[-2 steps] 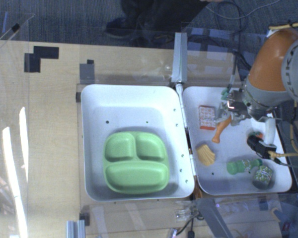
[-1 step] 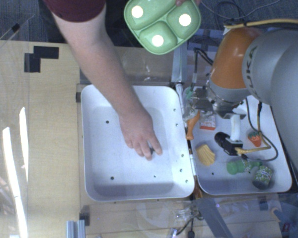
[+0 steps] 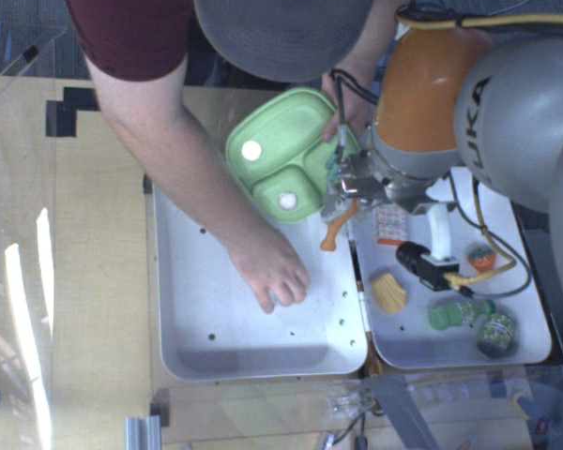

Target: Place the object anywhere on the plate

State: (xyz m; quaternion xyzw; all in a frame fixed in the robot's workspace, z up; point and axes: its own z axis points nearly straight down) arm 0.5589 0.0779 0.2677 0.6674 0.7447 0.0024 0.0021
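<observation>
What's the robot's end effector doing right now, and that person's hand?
End effector: cannot be told; orange object just below it.
Person's hand: resting in white bin, holding nothing visible.

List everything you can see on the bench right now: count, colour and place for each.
Green divided plastic plate: one, green, back right corner of the left white bin.
Orange carrot-shaped piece: one, orange, just below the gripper beside the plate; cannot tell if it is held.
White-and-red packet: one, back left of the right white bin.
Yellow ridged corn-like piece: one, yellow, front left of the right bin.
Small orange-and-green piece: one, right bin's middle.
Light green lump: one, right bin's front.
Dark green round piece: one, right bin's front right corner.
Person's hand: one, on the left bin's floor.
Gripper: one, grey, at the plate's right rim.
</observation>
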